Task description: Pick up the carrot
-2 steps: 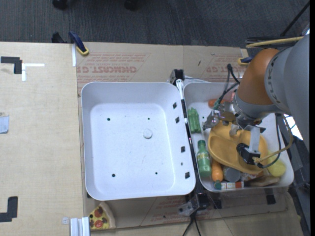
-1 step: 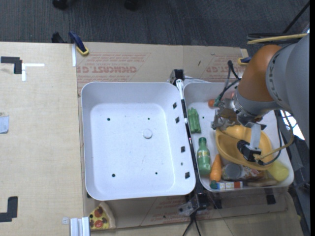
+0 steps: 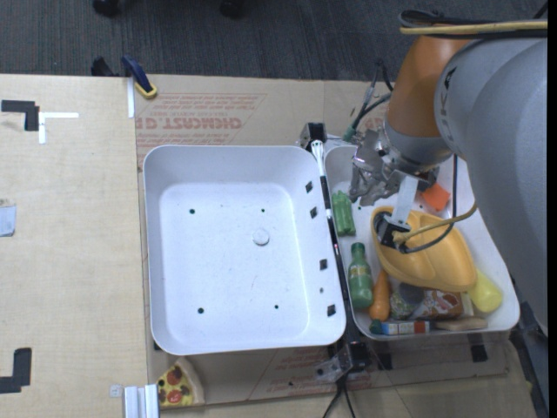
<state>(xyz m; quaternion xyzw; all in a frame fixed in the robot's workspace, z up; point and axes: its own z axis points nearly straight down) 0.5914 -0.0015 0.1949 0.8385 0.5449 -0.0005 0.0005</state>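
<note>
- Two white bins are seen side by side on the bench: the left bin (image 3: 174, 233) and the right bin (image 3: 500, 268).
- Lots of things are packed into the right bin, & the gripper (image 3: 372, 184) is held over its far end, near the wall btw the bins.
- The grey arm (image 3: 496, 85) w/ its orange band (image 3: 418, 68) is reached in from the right.
- How far the gripper is open can't be told; the tips are small & dark from this cam. Nothing is seen held there.
- The carrot (image 3: 380, 294) is found in the right bin, toward the near end. It is orange & laid almost along the bin, near the left wall.
- A green bottle (image 3: 359, 273) is laid just beside the carrot, on its left.
- A big yellow thing (image 3: 431, 255) is sat just right of the carrot, in the middle of the bin.
- A green pickle-like thing (image 3: 342, 213) is laid by the left wall, further back, below the gripper in the pic.
- A small orange block (image 3: 435, 197) is seen next to the gripper, on its right.
- A yellow lemon-like thing (image 3: 487, 294) is placed in the near right corner.
- The carrot & gripper are kept well apart.
- A toy pizza slice (image 3: 177, 386) is laid on the bench, outside the left bin's near edge.
</note>
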